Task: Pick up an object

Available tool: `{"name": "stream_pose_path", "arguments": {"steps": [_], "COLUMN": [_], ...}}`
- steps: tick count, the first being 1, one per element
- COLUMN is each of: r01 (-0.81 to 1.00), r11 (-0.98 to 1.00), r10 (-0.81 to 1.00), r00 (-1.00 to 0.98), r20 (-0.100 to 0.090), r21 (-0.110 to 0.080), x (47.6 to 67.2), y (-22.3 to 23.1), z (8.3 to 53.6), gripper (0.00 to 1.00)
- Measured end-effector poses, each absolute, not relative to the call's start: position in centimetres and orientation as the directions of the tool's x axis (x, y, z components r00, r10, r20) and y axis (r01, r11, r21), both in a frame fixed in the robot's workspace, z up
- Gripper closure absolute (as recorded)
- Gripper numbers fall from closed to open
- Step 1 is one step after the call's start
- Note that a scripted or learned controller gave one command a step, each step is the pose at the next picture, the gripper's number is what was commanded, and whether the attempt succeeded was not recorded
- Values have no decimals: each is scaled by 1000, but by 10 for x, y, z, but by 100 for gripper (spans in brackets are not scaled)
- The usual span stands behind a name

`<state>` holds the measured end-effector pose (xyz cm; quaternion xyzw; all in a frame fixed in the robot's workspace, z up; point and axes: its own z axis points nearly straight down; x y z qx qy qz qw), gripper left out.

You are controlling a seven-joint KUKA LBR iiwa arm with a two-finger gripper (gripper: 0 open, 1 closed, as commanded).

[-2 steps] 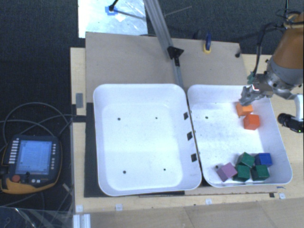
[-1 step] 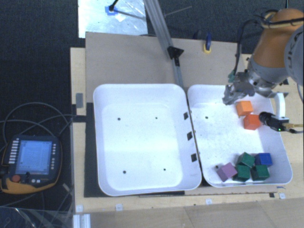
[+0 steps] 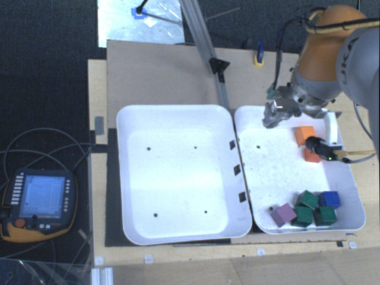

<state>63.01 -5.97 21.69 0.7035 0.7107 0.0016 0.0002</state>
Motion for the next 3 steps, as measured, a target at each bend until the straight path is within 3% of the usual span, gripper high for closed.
{"name": "stream_pose_path", "arguments": {"steps": [1, 3], "r01": [1000, 1000], "r11": [10, 11], "r10": [1000, 1000], "r00": [-10, -11], "r20": [2, 3], "r21": [0, 3], "x": [625, 633], "y": [-7, 93], "z": [213, 239], "gripper": [100, 100]}}
